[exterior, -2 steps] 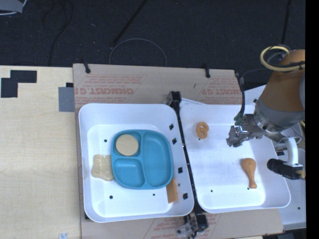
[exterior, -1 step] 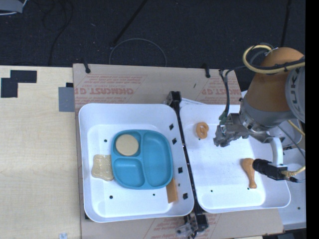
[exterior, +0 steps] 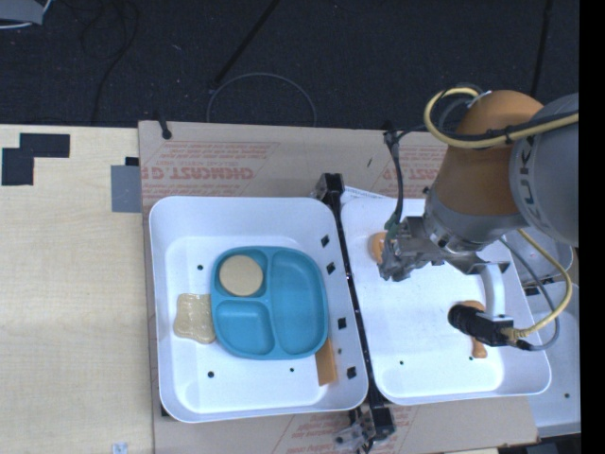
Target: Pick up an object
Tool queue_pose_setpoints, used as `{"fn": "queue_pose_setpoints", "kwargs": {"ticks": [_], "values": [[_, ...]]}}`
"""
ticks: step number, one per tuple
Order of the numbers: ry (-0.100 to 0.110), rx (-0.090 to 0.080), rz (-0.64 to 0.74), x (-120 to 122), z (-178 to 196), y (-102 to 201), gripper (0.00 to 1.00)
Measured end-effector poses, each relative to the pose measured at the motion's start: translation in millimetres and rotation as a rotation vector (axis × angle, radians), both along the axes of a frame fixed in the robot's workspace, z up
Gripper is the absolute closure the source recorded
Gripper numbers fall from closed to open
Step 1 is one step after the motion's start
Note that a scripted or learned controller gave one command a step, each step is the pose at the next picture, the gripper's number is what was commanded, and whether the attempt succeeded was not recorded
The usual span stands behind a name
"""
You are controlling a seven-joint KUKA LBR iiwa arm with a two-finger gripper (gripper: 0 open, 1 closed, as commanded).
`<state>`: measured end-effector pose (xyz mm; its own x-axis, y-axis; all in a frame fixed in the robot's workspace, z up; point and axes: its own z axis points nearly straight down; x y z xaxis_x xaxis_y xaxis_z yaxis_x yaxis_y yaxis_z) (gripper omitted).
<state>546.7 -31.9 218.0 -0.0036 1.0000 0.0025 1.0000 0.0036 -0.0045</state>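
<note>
Bench: pale wood at the left, dark floor with cables behind, and a cardboard sheet (exterior: 246, 164) under two white bins.
Left bin (exterior: 180, 225): holds a blue divided tray (exterior: 284, 310) with a tan round disc (exterior: 240, 274) in its upper-left compartment; a pale spongy piece (exterior: 194, 318) lies against the tray's left edge, and a thin brown strip (exterior: 326, 365) lies just off its lower right corner.
Right bin (exterior: 425, 367): an orange object (exterior: 377, 246) sits near the upper-left corner, partly hidden by the gripper; a second orange piece (exterior: 479, 348) lies at the right, partly under a black part of the arm.
Gripper (exterior: 395, 265): low over the right bin's upper left; whether it is wide or narrow I cannot tell, and nothing visible shows it holding anything.
Key relation: the orange object lies just left of and slightly above the gripper, close enough to be touching or nearly so; its long axis is not readable.
Judgement: that object looks like the likeliest target, needing only a small shift left.
</note>
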Motion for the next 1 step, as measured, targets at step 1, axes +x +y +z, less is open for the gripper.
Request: {"fn": "queue_pose_setpoints", "kwargs": {"ticks": [1], "values": [[0.0, -0.001, -0.001, -7.5, 6.5, 42.9, 1.0]]}}
